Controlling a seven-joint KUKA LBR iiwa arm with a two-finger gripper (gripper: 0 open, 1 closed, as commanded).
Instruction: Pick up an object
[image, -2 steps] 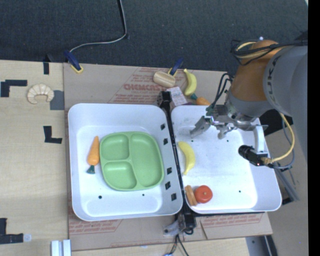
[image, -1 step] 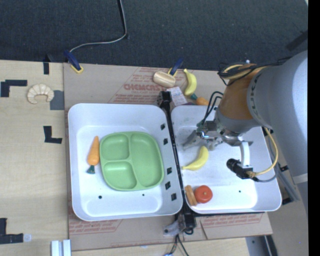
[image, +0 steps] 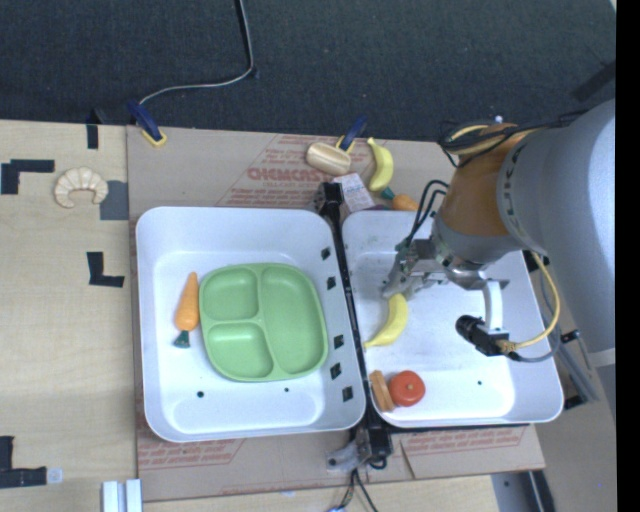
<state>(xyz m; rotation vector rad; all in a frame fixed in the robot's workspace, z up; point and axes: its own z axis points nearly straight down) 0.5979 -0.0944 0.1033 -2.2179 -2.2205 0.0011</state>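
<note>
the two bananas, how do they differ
The banana in the right bin lies on the bin floor just under the end effector; the banana behind the bins lies on the cardboard beside a bread roll. The first looks longer and slants diagonally; the second stands nearly vertical. Both are yellow and curved.

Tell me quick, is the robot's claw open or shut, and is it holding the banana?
Gripper: just above the top end of the banana in the right bin; open or shut cannot be told, and no hold on the banana can be seen.
</note>
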